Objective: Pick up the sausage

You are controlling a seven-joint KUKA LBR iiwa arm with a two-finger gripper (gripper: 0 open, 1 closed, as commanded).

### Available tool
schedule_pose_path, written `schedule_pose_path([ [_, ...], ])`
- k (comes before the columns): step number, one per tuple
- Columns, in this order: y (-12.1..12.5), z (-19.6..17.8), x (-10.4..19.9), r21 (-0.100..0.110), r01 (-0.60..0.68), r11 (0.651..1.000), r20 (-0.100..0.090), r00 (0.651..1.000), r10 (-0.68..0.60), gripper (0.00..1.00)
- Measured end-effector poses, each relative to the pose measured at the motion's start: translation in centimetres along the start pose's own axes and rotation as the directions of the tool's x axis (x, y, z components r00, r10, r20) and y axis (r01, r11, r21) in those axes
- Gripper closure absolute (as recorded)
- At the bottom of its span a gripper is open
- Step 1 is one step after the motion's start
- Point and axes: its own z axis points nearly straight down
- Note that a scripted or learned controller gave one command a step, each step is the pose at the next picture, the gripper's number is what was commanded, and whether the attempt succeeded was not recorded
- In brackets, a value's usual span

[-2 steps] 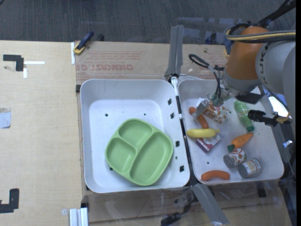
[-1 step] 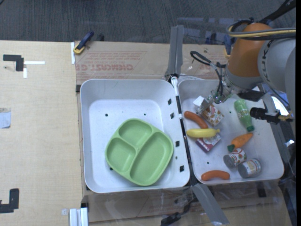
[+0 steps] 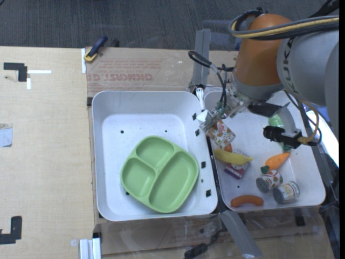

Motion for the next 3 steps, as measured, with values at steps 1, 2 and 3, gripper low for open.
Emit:
schedule_pose_path([
  [1, -9.6, 0.0, -0.6, 0.001, 0.231, 0.973, -0.001, 0.973, -0.231, 1.0],
  [2, -9.6, 0.0, -0.6, 0.0, 0.232, 0.973, -0.001, 0.973, -0.232, 0.0],
  [3, -9.9, -0.9, -2.6, 0.001, -0.016, 1.0, 0.0, 1.0, 0.016, 0.0],
])
